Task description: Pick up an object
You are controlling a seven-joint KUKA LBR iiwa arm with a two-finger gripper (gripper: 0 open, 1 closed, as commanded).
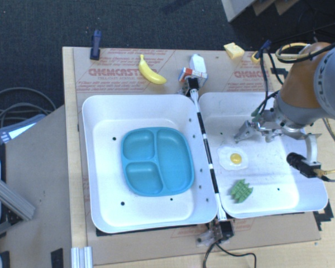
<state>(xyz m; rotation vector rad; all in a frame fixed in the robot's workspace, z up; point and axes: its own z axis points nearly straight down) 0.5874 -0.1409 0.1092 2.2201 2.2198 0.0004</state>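
Fried egg (233, 159) just below pincer (244, 133), in right bin (307, 197).

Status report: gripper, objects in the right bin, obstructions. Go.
Gripper low over right bin, nothing seen between fingers. Fried egg just below it, green piece nearer front. Nothing blocking either.

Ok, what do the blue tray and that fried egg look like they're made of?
Blue tray: looks like moulded plastic, smooth with a soft sheen, three rounded compartments in one piece.
Fried egg: probably a plastic or rubber toy; flat uniform white with a glossy yellow yolk. Which of the two I can't tell.
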